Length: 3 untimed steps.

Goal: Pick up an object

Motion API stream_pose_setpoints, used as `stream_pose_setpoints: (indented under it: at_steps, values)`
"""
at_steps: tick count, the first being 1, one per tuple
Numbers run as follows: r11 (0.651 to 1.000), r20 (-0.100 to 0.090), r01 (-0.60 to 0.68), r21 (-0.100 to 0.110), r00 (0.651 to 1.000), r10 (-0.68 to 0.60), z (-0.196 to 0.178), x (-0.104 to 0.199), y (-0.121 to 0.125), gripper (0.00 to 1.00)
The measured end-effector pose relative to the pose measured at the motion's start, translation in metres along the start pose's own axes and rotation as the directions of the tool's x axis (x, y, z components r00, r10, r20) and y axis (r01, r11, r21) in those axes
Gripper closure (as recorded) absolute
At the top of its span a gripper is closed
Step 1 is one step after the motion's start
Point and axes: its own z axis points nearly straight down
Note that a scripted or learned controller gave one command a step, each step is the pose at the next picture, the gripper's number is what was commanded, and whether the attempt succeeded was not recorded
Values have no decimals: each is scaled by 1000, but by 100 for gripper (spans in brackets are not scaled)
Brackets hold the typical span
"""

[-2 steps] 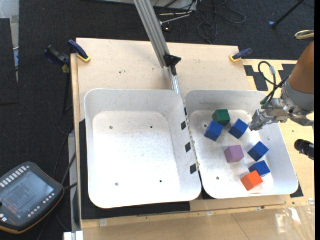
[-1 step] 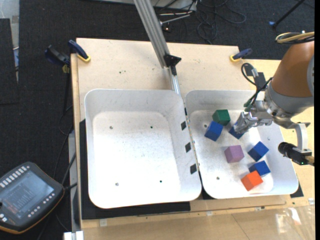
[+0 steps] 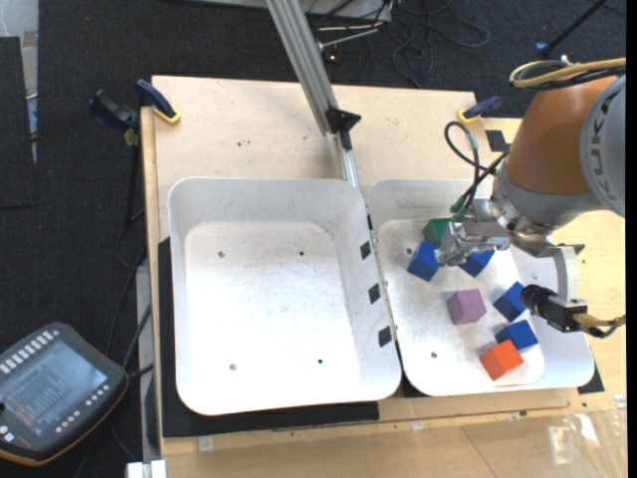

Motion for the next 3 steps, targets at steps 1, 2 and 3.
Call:
stream_pose_setpoints:
  at_steps: [1,2,3]
  values:
    - [1000,0,0,1,1000,0,-12,50,-12,100]
    - [1000,0,2,0,1000,-2,-17,114,-19,100]
    - [1000,1,-1,2,1000,1,-12,159,-28,100]
